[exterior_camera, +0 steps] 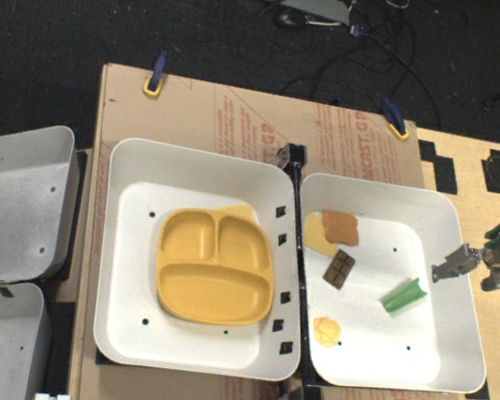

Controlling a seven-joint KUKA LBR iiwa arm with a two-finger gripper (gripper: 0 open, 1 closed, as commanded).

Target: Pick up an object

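Arm: we see it at the frame's right edge, mid-height | gripper (456,264): pointing left, low | wrist hardware and cabling behind it | nothing held.

Dark speckled floor (54,10), black cables (389,47), brown board benchtop (226,114), grey metal trays (3,200) at left

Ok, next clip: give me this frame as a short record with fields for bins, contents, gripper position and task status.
left bin: yellow divided tray
right bin: green block, brown chocolate bar, orange-brown piece lying on a pale yellow piece, small yellow item
gripper: over the right bin's right rim, above and right of the green block
held object: none seen between the fingers
task status: pick not yet made
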